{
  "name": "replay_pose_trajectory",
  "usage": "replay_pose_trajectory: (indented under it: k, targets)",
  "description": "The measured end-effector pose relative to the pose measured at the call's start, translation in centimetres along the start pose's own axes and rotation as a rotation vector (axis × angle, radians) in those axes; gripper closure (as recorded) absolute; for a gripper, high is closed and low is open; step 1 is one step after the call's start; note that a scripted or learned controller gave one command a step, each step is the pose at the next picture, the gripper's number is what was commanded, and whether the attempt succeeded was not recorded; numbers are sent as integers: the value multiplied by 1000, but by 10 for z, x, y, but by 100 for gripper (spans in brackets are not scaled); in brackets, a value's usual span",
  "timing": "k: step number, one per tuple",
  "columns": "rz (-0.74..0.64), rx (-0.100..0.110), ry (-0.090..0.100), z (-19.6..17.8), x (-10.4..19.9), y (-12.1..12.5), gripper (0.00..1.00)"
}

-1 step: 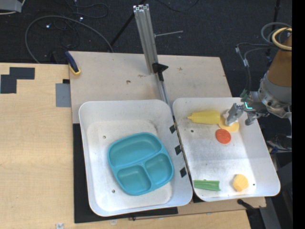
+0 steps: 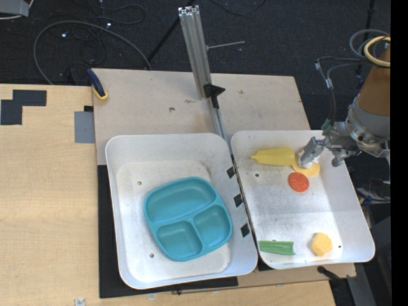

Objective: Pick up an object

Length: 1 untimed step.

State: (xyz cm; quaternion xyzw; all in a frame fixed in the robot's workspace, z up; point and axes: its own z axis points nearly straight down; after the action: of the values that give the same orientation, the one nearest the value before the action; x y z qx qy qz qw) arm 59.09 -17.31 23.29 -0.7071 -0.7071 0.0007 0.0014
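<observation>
In the right bin [image 2: 344,199] lie a long yellow piece [image 2: 274,157], a round red-orange piece [image 2: 298,182], a green strip [image 2: 276,248] and a small yellow chunk [image 2: 322,243]. My gripper [image 2: 310,155] reaches in from the right and sits low over the right end of the long yellow piece, just above the red-orange piece. A bit of yellow [image 2: 312,169] shows under the fingers. Whether anything is gripped is hidden.
The left bin [image 2: 127,171] holds a teal divided plate [image 2: 187,217]. A metal post [image 2: 195,50] stands behind the bins. Black clips [image 2: 237,199] line the seam between the bins. A blue-and-yellow tool [image 2: 97,84] lies at the bench's back left.
</observation>
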Motion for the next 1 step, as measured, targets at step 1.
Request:
replay_pose_trajectory:
  k: [1]
  targets:
    - [0,6,1,64,1,-6,0]
